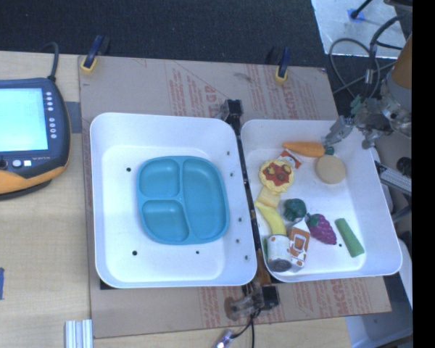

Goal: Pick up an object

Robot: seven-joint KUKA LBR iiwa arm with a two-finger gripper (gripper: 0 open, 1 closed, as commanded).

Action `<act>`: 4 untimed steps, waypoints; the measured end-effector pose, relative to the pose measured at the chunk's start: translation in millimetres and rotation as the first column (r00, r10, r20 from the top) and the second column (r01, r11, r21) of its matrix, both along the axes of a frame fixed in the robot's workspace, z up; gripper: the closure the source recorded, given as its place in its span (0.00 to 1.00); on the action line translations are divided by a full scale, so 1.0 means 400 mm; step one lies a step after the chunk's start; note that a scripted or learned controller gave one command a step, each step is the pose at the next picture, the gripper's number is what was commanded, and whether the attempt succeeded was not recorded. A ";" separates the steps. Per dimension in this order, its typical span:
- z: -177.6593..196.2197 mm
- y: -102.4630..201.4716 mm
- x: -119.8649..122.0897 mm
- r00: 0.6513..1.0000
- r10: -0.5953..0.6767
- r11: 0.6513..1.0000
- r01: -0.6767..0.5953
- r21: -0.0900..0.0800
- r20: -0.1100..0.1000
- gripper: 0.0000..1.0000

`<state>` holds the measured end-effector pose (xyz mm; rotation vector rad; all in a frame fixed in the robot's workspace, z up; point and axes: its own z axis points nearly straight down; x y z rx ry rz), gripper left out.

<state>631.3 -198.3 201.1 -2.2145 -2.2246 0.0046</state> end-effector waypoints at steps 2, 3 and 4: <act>-0.272 -0.036 -0.114 1.000 0.000 1.000 0.000 -0.001 0.001 0.00; -0.233 0.057 0.020 1.000 0.000 1.000 0.000 0.001 0.002 0.00; -0.270 0.225 -0.171 1.000 0.001 1.000 -0.001 0.000 0.001 0.00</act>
